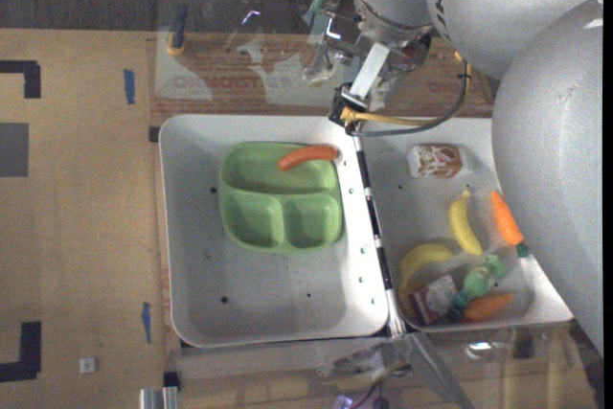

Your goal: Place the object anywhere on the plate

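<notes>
A green divided plate (281,211) lies in the left bin (192,235). An orange sausage-shaped object (308,156) rests across the plate's far edge, over its large compartment. My gripper (326,62) is up beyond the far rim of the bins, above the bench's back strip and apart from the orange object. Nothing shows between its fingers.
The right bin (402,206) holds a brown-and-white packet (438,160), a banana (465,223), a carrot (505,217), a yellow fruit (426,259), a red packet (436,297) and other small items at its near corner. The divider between the bins runs just right of the plate.
</notes>
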